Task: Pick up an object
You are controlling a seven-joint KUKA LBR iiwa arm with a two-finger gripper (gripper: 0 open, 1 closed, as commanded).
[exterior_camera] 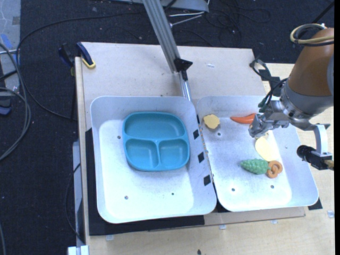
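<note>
Over right bin, hand low between orange carrot and pale yellow piece. Approach step. Opening: cannot tell; nothing visibly held. Next: centre on one item, close.

A: Is the light even?
B: Mostly, and bright from above; the white bins look nearly washed out, with soft shadows at their rims.
A: Sharp?
B: Slightly soft overall. The dark floor swallows detail, and the arm looks blurred.
</note>
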